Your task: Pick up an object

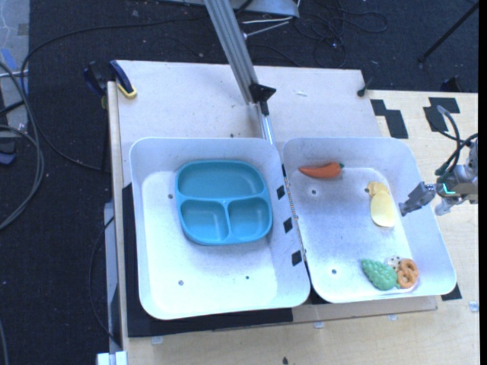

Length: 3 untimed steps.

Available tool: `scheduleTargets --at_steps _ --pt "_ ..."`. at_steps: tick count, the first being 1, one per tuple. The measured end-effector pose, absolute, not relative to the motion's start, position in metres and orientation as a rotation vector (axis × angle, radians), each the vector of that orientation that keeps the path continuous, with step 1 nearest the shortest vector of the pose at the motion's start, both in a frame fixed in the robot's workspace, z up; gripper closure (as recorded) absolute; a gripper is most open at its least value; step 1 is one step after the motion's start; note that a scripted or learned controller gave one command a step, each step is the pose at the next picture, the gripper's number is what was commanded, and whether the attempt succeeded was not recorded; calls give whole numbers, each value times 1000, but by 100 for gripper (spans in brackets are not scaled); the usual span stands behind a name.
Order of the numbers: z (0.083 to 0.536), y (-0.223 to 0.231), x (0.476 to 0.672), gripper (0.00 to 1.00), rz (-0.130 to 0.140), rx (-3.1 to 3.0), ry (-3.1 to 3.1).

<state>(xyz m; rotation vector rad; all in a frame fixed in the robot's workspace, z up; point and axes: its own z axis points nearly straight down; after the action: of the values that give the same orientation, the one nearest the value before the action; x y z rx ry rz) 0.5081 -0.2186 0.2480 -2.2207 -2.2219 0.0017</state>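
You see two bins side by side on the desk [190, 97]. In the left bin [152, 280] lies a divided plate [224, 202], toward its back. In the right bin [335, 234], a carrot [321, 170] lies at the back, a banana [381, 204] toward the right side, and a broccoli piece [379, 273] touching a pretzel [407, 272] at the front right. The gripper [415, 201] sits at that bin's right rim, just beside the banana.

arm [466, 179]: enters from right | gripper [417, 198]: low, pointing left
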Motion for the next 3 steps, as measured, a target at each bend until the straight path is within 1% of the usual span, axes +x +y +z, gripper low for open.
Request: scheduleTargets --at_steps 1,2,3 --pt "248 -219 508 0 1 -2221 -2223" --pt "205 -221 505 0 4 -2220 -2218" --pt "156 -218 513 0 3 -2218 -2219"
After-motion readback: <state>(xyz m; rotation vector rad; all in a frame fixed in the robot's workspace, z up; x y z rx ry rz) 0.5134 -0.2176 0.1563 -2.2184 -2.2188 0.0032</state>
